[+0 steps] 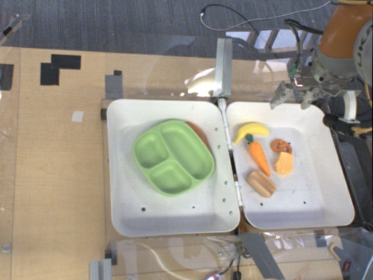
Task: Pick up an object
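Bench with two shallow white bins side by side. Left bin [122, 214]: one green divided plate [173, 155], three compartments, lying flat; a reddish-brown edge shows just behind its far right rim, identity not clear. Right bin [326, 209]: five small toy foods clustered toward its left and middle, namely a banana [252, 131] at the far side, a carrot [258, 154] touching or just beside the banana's near end, a pretzel [281, 146] to the right, an orange-yellow wedge [284, 164] just near of the pretzel, and a hot-dog bun [261, 184] nearest the camera. Gripper [292, 95]: raised over the far rim of the right bin, fingers spread, nothing between them; no candidate object is directly beneath it. Hazards, as judged: the items lie close together, so a descent on the carrot could strike the banana or push both aside; the carrot and banana are rounded and may roll out from closing fingers; the wedge and pretzel lie almost touching, so spread fingers could land on one while aiming at the other; a descent from the present position would meet the bin's far rim or bare floor and close on nothing.
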You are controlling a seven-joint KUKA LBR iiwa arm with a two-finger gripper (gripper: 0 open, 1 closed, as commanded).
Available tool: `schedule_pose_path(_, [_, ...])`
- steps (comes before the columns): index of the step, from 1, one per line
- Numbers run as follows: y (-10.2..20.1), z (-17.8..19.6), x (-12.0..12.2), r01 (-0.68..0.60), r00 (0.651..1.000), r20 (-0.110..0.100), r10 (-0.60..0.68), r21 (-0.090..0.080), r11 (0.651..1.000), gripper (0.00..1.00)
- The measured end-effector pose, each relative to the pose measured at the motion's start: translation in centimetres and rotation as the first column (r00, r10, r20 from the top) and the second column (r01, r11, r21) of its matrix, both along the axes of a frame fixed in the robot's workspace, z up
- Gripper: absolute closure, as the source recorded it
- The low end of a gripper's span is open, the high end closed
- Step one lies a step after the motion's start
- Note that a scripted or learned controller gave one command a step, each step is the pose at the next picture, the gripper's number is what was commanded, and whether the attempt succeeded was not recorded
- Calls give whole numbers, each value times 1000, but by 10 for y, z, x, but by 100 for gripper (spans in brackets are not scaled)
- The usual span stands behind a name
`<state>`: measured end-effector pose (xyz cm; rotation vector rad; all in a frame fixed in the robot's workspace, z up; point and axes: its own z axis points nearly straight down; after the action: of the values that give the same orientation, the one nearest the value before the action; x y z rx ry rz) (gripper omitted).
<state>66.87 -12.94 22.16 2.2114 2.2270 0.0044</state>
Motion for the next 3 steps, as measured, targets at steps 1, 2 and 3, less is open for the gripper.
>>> schedule_pose_path(1, [-2,-106,-59,-200,980,3,200,-2,980,0])
schedule_pose_path(2, [-53,-112,-59,-274,962,3,274,-4,962,0])
schedule_pose_path(3, [-20,-132,-77,-167,986,7,167,-3,986,0])
